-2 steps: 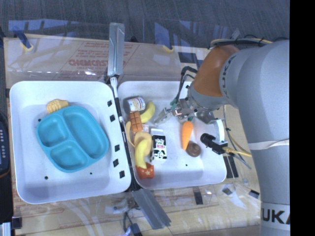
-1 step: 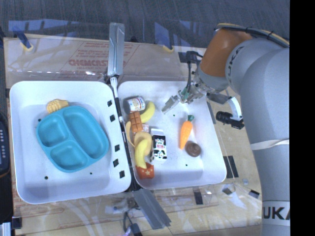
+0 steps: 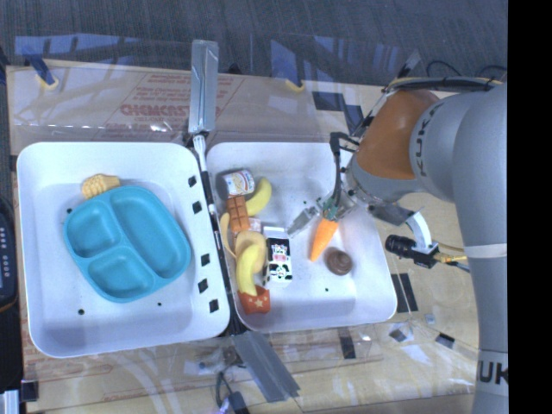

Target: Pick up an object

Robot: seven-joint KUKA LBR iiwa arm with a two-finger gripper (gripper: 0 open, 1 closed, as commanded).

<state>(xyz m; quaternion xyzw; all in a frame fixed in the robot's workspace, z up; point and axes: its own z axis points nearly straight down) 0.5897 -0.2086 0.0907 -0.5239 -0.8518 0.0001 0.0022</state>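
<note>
In the right bin [image 3: 366, 296], an orange carrot [image 3: 321, 240] lies slanted, with its green top pointing up toward the arm. My gripper [image 3: 321, 210] hangs low over that top end and looks to be touching or nearly touching it. A brown round piece [image 3: 338, 262] sits just right of the carrot's tip. Left of the carrot lie a small cow-print carton [image 3: 278, 260], two bananas [image 3: 250, 261] [image 3: 259, 196], a small can [image 3: 239, 182] and a red piece [image 3: 255, 300].
The left bin [image 3: 34, 309] holds a blue divided plate [image 3: 125, 240] with a yellow corn piece [image 3: 100, 184] behind it. A metal divider [image 3: 203, 93] runs between the bins. The grey arm [image 3: 457, 153] covers the right bin's far right corner.
</note>
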